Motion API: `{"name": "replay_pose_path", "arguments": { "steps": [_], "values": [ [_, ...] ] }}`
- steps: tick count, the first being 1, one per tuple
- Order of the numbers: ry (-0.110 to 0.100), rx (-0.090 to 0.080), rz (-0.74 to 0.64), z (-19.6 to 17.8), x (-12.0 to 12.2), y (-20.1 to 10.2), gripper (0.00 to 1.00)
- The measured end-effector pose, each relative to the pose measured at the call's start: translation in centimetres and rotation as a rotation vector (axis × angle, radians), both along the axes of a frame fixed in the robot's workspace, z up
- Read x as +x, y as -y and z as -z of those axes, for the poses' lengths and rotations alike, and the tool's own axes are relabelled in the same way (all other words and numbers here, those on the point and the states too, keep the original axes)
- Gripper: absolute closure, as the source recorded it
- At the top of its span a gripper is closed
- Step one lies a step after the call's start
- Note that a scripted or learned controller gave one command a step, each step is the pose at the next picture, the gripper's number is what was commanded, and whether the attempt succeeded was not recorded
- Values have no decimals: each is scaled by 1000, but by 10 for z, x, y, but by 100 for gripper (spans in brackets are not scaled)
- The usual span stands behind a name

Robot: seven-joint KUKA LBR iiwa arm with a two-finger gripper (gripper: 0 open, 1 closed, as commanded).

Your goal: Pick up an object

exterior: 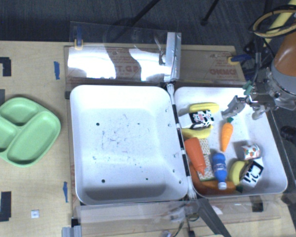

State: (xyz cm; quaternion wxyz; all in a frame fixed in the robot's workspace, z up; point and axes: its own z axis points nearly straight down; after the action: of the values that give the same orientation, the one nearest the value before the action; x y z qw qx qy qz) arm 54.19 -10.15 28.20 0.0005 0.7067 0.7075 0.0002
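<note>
Below, orange carrot (226, 136), tapered, upright

A pale wooden worktop (29, 58) fills the left side, marked with black corner brackets and bits of blue tape. A green divided plate (22, 131) rests on it. Beyond lies dark carpeted floor (89, 4), crossed by thin black stand legs.

The bench (29, 58) bears two white bins (123, 142) and a green tray (22, 131).
</note>
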Motion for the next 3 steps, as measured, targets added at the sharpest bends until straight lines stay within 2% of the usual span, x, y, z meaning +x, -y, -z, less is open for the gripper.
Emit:
{"name": "replay_pose_path", "arguments": {
  "steps": [1, 2, 3],
  "values": [
    [0, 1, -46, 146, 21, 34, 0],
    [3, 0, -274, 196, 53, 71, 0],
    [11, -3, -271, 184, 55, 72, 100]
  ]
}}
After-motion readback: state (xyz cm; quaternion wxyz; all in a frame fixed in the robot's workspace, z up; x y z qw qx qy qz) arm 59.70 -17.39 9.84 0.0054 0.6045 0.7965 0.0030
